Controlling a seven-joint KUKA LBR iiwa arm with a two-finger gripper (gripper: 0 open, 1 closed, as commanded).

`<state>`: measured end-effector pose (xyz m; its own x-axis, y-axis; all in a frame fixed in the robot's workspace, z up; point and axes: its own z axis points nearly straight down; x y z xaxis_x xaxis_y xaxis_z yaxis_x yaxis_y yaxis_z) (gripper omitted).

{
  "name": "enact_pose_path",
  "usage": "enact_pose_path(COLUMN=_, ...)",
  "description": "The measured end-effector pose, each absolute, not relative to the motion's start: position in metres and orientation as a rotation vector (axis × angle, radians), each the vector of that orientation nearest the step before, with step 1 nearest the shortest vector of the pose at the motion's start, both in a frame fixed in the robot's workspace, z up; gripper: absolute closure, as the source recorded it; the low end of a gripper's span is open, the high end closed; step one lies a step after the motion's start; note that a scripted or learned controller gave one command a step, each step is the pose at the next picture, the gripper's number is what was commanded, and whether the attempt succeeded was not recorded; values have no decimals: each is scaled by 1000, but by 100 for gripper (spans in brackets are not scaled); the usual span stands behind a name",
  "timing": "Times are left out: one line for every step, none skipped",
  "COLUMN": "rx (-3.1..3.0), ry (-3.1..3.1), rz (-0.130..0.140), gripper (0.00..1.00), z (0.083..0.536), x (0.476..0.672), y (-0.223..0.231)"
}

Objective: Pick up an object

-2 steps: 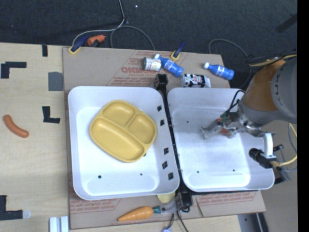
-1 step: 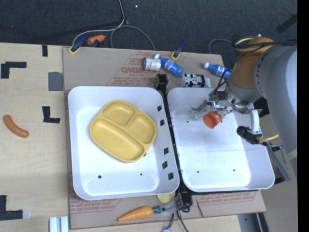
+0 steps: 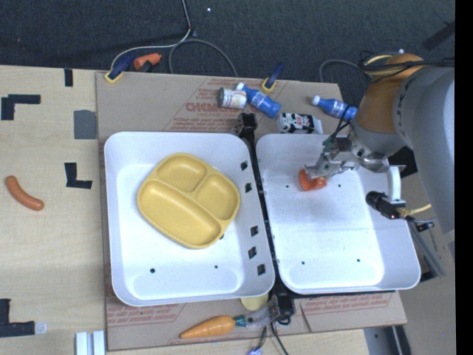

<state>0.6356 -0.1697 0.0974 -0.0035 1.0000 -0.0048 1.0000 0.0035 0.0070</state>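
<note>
A small orange-red object [image 3: 312,181] is seen in the right bin [image 3: 332,265], in the far part, a little left of the middle. The gripper [image 3: 325,166] is right over it and seems to touch its far right side. It cannot be told whether the claw is spread or pressed together, because that part is too small and blurred. The object looks small and light, so it can probably be lifted with little force. It may be smooth plastic or rubber, so it could slip or roll away if it is pinched at the edge. It would best be taken across its middle. Nothing else lies in the right bin, so the way down is free. In the left bin [image 3: 129,272] a yellow plate [image 3: 188,200] with three parts is seen, well apart from the object. Behind the bins, on the brown board, a blue and white bottle [image 3: 251,99] and another small bottle [image 3: 334,108] are lying. A toy carrot [image 3: 208,327] is lying near the front, and a toy sausage [image 3: 24,193] is far to the left on the bench. The wall between the two bins is near the object, so little room is left on that side.
</note>
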Motion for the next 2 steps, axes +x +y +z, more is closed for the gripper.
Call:
enact_pose_path(rx=2214, ry=2228, rz=4, gripper=100, z=112, x=670, y=-116)
enact_pose_path(rx=2214, ry=2228, rz=6, gripper=100, z=189, x=642, y=-59)
